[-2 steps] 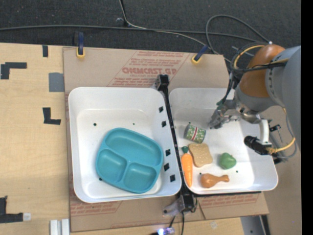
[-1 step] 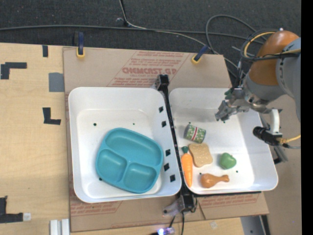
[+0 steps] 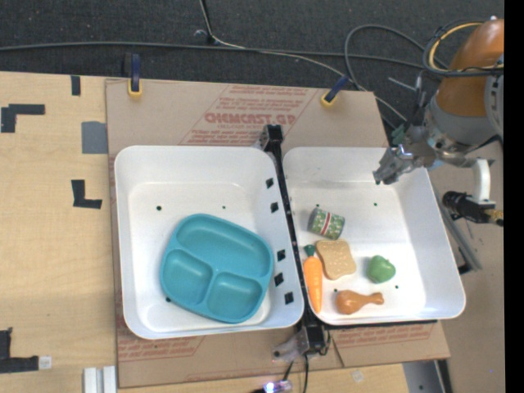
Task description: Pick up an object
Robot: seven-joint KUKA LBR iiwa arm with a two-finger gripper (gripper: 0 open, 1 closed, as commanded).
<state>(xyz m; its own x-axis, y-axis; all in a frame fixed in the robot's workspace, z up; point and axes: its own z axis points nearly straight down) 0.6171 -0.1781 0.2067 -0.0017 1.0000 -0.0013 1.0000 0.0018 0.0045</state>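
The right bin [image 3: 426, 219] holds several toy foods: a small green can [image 3: 326, 222] on its side, a slice of bread [image 3: 336, 259], an orange carrot [image 3: 313, 278], a green pepper [image 3: 381, 268] and a brown drumstick [image 3: 358, 300]. My gripper [image 3: 390, 169] hangs over the bin's far right corner, well away from the foods and above them in the view. I see nothing between its fingers. Whether they are open or shut is unclear from this angle.
The left bin [image 3: 139, 178] holds a teal divided plate [image 3: 215, 267]. A black divider [image 3: 282, 211] runs between the two bins. Cables [image 3: 368, 47] loop behind the arm, and two clamps [image 3: 134, 84] hold the cardboard at the back.
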